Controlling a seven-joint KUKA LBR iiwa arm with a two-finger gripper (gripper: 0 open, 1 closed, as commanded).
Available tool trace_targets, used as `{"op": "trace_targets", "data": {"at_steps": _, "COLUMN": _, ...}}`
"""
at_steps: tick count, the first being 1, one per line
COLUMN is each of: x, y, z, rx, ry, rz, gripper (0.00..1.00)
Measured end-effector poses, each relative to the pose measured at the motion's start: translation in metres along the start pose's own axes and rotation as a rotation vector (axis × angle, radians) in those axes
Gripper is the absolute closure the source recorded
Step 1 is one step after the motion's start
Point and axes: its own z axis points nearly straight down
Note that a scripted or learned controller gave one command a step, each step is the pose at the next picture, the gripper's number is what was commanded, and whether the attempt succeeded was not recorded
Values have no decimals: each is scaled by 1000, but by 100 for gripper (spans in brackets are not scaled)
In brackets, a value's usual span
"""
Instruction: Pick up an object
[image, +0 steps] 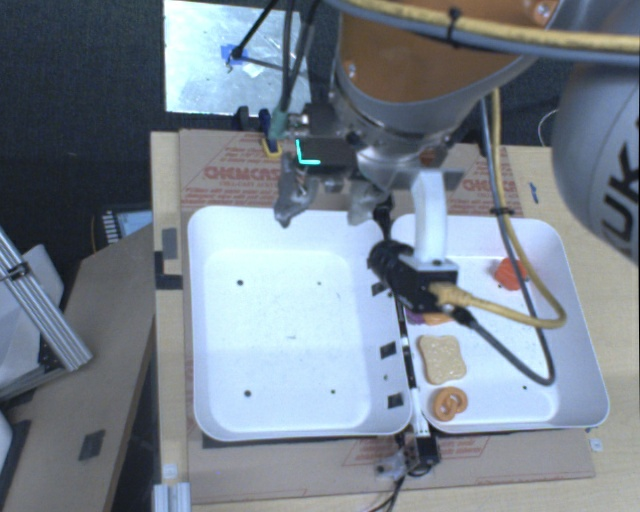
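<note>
My gripper (325, 210) hangs over the back edge of the left bin (230, 300), its two fingers (289, 207) spread apart with nothing between them. The objects lie in the right bin (570, 330). A tan slice of bread (441, 357) lies near its left wall, with a brown pretzel (448, 403) just in front of it. A small purple thing (436, 319) sits behind the bread. An orange-red thing (508, 272) lies toward the back of that bin, partly behind a cable.
The wall between the two bins (405, 350) carries small black clips. Both bins rest on a cardboard sheet (230, 170). A metal frame (40, 310) stands off the bench at the left.
</note>
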Motion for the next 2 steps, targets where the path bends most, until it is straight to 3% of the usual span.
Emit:
{"op": "trace_targets", "data": {"at_steps": 1, "x": 0, "y": 0, "z": -12, "rx": -2, "ry": 2, "rz": -3, "gripper": 100}}
{"op": "trace_targets", "data": {"at_steps": 2, "x": 0, "y": 0, "z": -11, "rx": -2, "ry": 1, "rz": -3, "gripper": 0}}
